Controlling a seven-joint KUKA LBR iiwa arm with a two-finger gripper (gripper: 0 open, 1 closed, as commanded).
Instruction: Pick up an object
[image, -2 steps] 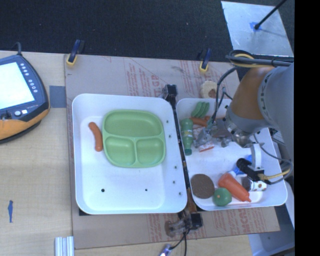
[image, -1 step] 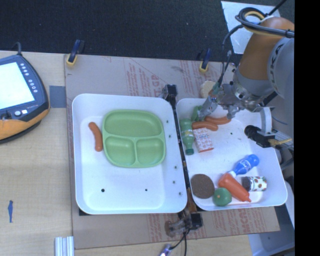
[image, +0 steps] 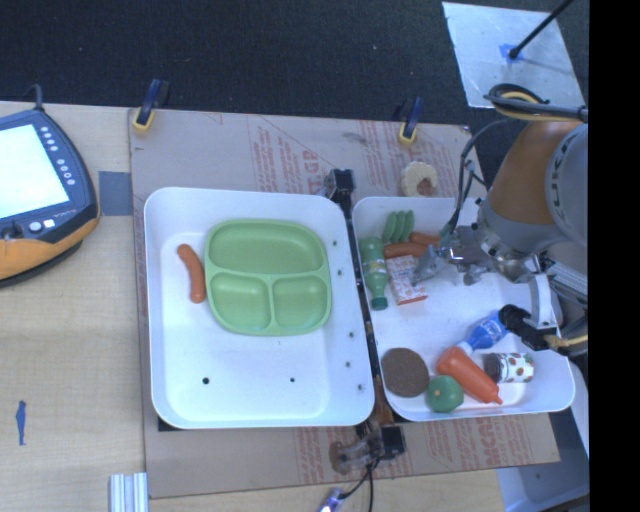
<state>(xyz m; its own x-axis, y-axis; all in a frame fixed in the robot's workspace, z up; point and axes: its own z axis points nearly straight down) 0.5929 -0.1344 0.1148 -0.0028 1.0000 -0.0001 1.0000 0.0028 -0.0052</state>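
Crowding the gripper (image: 432, 262) at the right bin's (image: 545, 405) eleven o'clock, the red packet (image: 405, 280), carrot (image: 407, 249) and green bottle (image: 375, 277) invite a glancing miss, and whether it grasps anything I cannot tell.

Two white bins (image: 170, 300) (image: 545, 400) are seen on the bench. One green tray (image: 268, 276) and one sausage (image: 192, 272) are counted in the left bin; one carrot (image: 468, 373), one brown disc (image: 405, 371) and one green ball (image: 444, 394) in the right.
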